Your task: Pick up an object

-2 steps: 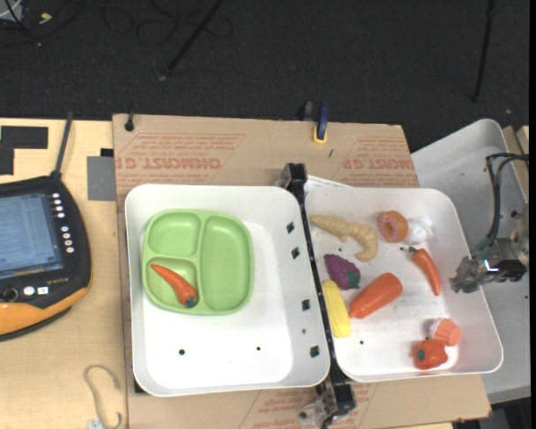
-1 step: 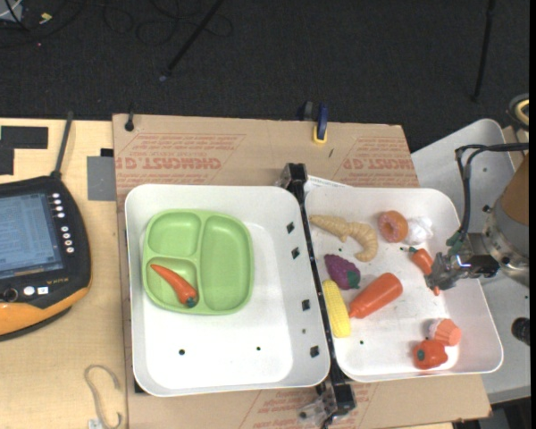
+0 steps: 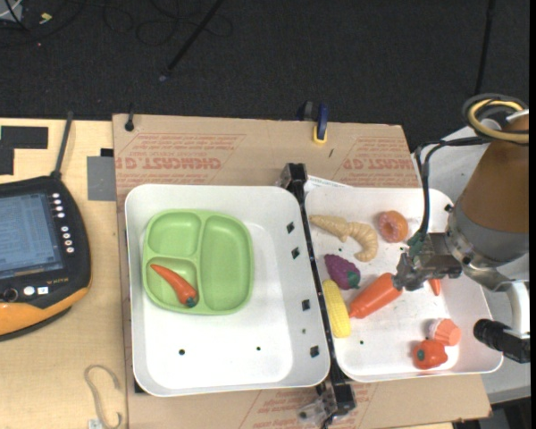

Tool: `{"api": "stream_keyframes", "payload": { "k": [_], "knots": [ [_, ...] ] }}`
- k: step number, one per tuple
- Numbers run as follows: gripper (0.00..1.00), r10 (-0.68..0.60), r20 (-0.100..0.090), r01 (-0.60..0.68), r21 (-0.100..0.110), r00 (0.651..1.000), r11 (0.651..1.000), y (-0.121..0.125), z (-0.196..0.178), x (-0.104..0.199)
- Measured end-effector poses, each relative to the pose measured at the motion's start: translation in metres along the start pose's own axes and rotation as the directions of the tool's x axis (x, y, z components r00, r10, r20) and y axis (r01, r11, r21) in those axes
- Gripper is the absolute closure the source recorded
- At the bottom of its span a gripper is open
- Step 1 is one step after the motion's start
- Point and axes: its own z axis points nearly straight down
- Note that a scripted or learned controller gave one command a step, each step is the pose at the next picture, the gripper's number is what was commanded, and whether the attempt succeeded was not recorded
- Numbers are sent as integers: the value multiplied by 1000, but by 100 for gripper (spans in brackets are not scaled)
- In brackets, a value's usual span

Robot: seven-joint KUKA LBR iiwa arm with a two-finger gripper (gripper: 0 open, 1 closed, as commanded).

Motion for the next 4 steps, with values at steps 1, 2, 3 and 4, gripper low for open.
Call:
{"api": "stream_keyframes", "payload": {
  "k": [1, 2, 3, 4],
  "knots": [
    [100, 0, 1, 0, 1, 1000, 1000, 14, 12, 54],
    [100, 1, 1, -1, 1, 1000, 1000, 7, 13, 98],
    [100, 0, 1, 0, 2, 1000, 1000, 10, 18, 132],
    [100, 1, 2, -1, -1, 1000, 1000, 25, 11, 120]
  ]
}}
